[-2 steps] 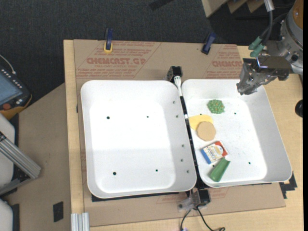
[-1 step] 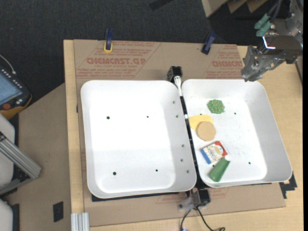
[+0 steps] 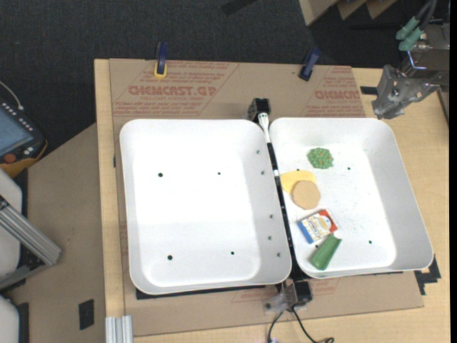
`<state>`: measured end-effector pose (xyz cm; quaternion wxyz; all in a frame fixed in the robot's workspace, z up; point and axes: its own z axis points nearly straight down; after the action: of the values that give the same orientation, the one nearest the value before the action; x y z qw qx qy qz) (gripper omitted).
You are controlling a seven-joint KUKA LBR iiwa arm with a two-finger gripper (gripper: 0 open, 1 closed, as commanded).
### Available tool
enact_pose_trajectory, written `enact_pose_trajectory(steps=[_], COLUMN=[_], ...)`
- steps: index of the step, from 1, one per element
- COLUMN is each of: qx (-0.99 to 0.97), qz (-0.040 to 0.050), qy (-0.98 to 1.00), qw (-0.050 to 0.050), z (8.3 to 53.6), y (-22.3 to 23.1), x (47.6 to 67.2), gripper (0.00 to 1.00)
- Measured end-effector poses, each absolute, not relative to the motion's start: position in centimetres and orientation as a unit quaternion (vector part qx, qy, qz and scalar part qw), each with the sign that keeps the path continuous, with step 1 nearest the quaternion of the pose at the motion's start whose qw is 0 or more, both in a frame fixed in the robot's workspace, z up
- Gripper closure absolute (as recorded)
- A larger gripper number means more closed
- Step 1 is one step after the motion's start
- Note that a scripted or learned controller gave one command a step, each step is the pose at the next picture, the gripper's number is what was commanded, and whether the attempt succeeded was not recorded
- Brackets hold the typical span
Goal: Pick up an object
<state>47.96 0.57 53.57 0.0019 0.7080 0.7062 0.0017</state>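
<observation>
The right bin (image 3: 400, 170) holds several small items along its left side. A green bumpy ball (image 3: 320, 158) lies farthest back. In front of it a tan round disc (image 3: 306, 194) overlaps a yellow piece (image 3: 292, 180). Nearer the front sit a small white packet with red and blue print (image 3: 317, 225) and a green cylinder (image 3: 325, 252). My gripper (image 3: 391, 104) hangs at the upper right, beyond the right bin's back corner and well away from the items. Nothing shows between its fingers.
The left bin (image 3: 193, 206) sits beside the right one on a cardboard sheet (image 3: 214, 84) held by two blue clamps (image 3: 161, 61). A black bracket (image 3: 258, 108) joins the bins at the back. Equipment stands at the far left.
</observation>
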Motion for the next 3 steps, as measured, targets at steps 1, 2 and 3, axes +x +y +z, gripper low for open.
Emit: enact_pose_trajectory(steps=[1,2,3], qx=[0.707,0.707,0.706], qz=[0.0028,0.0040,0.0052], qy=[0.707,0.707,0.708], qw=[0.004,0.005,0.007], z=[54.6,55.7,56.7], y=[0.7,0.7,0.8], x=[48.0,48.1,48.2], gripper=[1.00,1.00,1.00])
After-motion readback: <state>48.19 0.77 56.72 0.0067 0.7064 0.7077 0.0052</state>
